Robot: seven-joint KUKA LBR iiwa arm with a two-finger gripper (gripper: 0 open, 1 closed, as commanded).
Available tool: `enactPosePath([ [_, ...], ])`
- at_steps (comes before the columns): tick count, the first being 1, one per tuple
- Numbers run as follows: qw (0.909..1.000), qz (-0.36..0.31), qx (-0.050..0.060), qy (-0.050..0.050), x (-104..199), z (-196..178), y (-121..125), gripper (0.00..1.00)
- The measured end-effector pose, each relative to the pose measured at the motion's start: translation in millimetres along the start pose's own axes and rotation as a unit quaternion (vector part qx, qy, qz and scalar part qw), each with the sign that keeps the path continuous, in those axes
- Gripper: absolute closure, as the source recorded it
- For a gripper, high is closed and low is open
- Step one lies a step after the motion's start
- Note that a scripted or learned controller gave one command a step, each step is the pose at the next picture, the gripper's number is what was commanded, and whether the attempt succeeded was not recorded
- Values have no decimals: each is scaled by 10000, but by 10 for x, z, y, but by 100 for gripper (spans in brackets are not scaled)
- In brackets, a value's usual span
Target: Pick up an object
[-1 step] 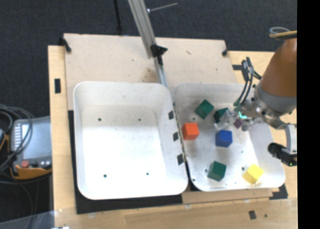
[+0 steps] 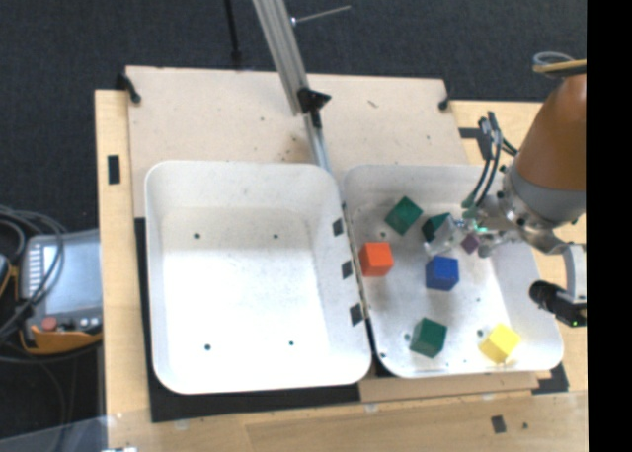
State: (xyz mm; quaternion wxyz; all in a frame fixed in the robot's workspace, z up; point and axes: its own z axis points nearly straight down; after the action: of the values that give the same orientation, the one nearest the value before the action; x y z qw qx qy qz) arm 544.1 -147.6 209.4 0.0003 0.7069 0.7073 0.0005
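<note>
Left bin [image 2: 247, 272] bare; right bin [image 2: 395, 366] holds orange cube [image 2: 375, 259], green blocks, blue cube [image 2: 441, 273], yellow block. I see gripper [image 2: 456, 232] low above blue cube, likely lining up pick — grip state unreadable, nothing visibly held.

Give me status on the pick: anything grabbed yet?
Done: the gripper is down in the right bin, between the upper green cube and the blue cube. In hand: nothing visibly held. Left: grasp and lift; all five blocks sit on the bin floor.
</note>
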Motion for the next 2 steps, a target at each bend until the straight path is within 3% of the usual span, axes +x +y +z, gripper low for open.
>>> enactPosePath([
  [1,10000,15,29,-2,54,586,51,0],
  [2,9999,5,-119,-54,10,811,121,0],
])
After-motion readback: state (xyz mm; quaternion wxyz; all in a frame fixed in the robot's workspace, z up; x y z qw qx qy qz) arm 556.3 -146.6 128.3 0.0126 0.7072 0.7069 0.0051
